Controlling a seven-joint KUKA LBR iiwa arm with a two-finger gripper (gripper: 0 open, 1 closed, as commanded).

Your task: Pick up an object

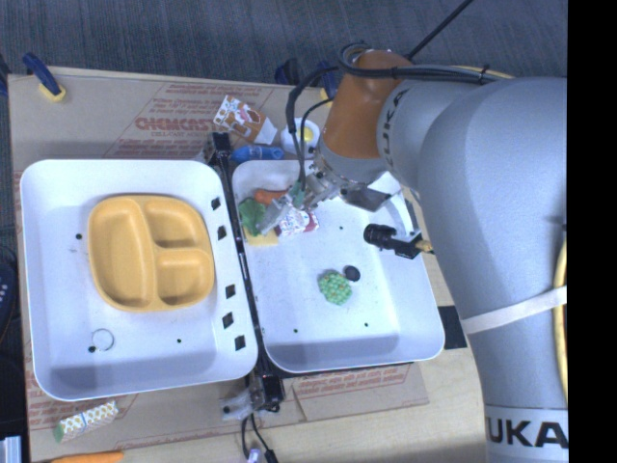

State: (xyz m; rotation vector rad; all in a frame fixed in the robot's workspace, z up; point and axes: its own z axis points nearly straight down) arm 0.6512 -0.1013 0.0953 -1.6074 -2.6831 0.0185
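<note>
Claw (301,198) low over clutter pile (272,216) in right bin (405,326); can't tell its state.

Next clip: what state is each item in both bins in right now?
Yellow plastic divided tray: lying flat in left white bin, upright.
Green round dotted object: resting loose on right white bin floor.
Pile of small packets: heaped at right bin's far-left corner, under the claw.
</note>
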